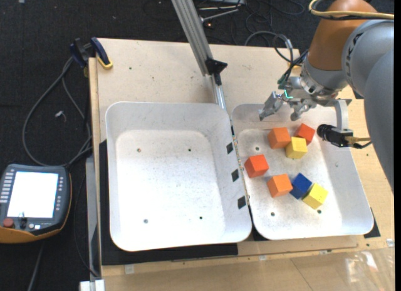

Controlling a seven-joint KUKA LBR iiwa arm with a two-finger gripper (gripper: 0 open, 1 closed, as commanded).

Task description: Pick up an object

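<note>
Blocks (288, 161) lie clustered in the right bin (351, 214), centre-right of the frame. We see the pincer (285, 109) above the bin's upper edge, fingers spread wide and holding nothing, likely lining up a descent onto the cluster.

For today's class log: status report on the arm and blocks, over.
Gripper open above right bin's far edge, holding nothing. Seven blocks loose in that bin. Nothing in the way.
</note>
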